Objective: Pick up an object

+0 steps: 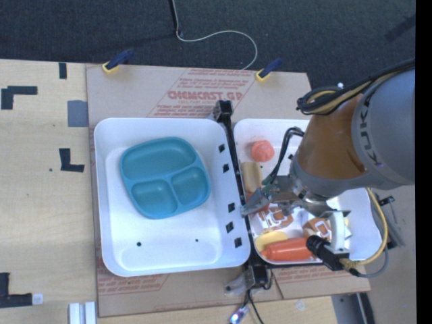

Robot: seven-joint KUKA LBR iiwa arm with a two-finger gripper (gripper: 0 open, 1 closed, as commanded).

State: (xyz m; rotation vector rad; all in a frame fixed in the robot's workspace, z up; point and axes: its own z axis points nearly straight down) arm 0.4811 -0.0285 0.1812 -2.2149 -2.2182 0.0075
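Camera view: gripper (pixel 271 196) low in right bin (pixel 364 229), over patterned packet (pixel 278 217); finger state — cannot tell. Descent/grasp step. Next: close, lift straight up, clear hotdog (pixel 287 250) at 6 o'clock.

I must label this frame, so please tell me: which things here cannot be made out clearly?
- Gripper: in the camera view the wrist covers the fingers, so open or shut is unclear.
- Right bin: the arm hides much of its floor.
- Red-and-white items under the wrist: partly covered, too small to identify.
- Tan item beside the divider: blurred, its kind is uncertain.
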